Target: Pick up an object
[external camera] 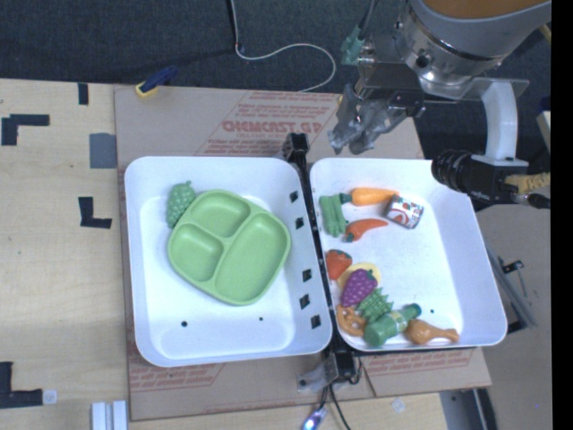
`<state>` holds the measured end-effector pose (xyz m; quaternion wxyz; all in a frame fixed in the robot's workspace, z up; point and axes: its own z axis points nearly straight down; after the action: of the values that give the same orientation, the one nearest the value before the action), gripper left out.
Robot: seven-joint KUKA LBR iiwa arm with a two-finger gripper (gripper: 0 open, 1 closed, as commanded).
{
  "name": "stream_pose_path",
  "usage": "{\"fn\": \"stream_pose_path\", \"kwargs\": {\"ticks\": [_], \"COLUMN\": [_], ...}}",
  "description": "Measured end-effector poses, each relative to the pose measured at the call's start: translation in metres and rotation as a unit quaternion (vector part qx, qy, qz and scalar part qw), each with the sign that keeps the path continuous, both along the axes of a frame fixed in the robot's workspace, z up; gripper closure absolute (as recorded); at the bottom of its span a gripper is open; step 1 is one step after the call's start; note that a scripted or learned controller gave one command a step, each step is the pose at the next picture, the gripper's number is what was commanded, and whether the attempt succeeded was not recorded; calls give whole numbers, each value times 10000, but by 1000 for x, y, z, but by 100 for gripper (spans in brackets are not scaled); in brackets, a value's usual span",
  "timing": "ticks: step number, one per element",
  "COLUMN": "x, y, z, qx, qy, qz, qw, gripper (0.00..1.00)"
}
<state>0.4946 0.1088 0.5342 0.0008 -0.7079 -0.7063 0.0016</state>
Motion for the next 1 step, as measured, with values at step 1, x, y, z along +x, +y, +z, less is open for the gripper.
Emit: {"fn": "stream_pose_path", "kwargs": {"ticks": [1], "x": [-13], "y": [-33], "z": [-171], "qx": [-19], "qy": [84], "qz": [-1], "qw": [10000], "gripper": [100]}}
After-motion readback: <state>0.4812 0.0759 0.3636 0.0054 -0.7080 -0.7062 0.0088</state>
